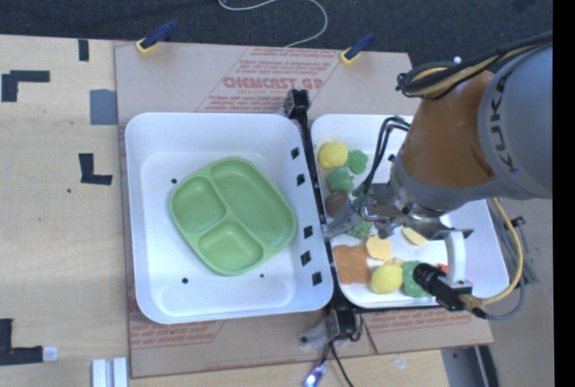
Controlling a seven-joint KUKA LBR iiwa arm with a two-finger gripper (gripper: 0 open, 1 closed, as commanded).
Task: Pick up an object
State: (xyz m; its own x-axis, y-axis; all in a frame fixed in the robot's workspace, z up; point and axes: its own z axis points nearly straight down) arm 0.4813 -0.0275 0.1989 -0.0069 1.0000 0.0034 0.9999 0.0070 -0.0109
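The toy food lay heaped in the right bin (499,261): a yellow lemon-like piece (332,153) and green bits (357,162) toward the far end, an orange slab (349,264) and another yellow piece (386,277) toward the near rim. The gripper (352,216) hung low over the middle of that pile, at the bin's left side by the divider; nothing showed plainly between its fingers, and I couldn't tell their state. To my eye this was the reach-and-close step; next it needed a firm grasp, then a straight lift. The green divided tray (233,214) sat in the left bin (148,197).
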